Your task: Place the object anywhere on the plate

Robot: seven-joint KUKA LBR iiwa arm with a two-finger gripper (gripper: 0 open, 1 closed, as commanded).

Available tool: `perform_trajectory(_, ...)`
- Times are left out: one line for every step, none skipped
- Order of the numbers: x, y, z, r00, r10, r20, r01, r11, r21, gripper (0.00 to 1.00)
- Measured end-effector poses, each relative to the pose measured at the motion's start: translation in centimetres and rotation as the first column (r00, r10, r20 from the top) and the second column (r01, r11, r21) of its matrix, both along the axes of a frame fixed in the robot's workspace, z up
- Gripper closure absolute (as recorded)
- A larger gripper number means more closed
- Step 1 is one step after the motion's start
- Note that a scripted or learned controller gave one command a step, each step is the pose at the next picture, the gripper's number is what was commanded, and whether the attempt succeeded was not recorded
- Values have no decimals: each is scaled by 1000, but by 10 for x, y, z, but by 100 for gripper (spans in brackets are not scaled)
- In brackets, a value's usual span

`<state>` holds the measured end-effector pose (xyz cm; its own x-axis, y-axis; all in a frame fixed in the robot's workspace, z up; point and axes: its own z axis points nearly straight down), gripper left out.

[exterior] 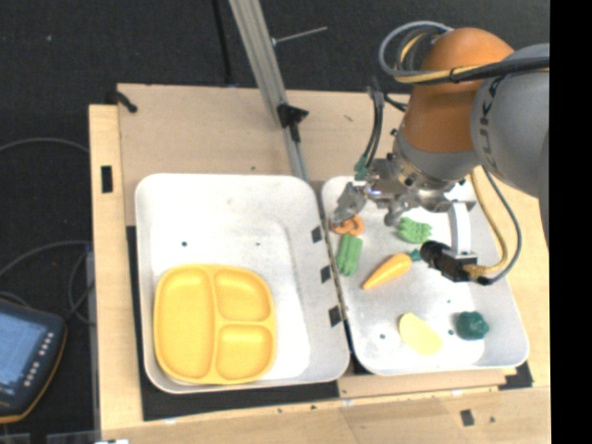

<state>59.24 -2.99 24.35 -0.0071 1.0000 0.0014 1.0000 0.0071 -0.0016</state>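
A yellow plate (215, 323) with three compartments lies in the front of the left bin (231, 211). My gripper (372, 211) hangs over the back left part of the right bin (481, 354), its fingers spread open with nothing between them. Just below its left finger (349, 202) lie a small orange piece (349, 227) and a green pickle-like toy (349, 253). An orange carrot (387, 270) lies just in front of the gripper. A light green toy (413, 229) sits beside the right finger.
A pale yellow lemon-like toy (421, 333) and a dark green toy (472, 325) rest at the front of the right bin. A black cable end (444, 259) hangs from the arm over that bin. A metal post (268, 63) slants up behind the bins.
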Motion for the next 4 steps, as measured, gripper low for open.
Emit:
perform_trajectory(-77, 112, -44, 1000, 1, -4, -1, 1000, 0, 0)
perform_trajectory(-74, 108, -32, 1000, -10, 3, 10, 1000, 2, 100)
perform_trajectory(-36, 18, 57, 1000, -13, 13, 13, 1000, -5, 100)
perform_trajectory(-86, 83, 2, 1000, -1, -4, 1, 1000, 0, 100)
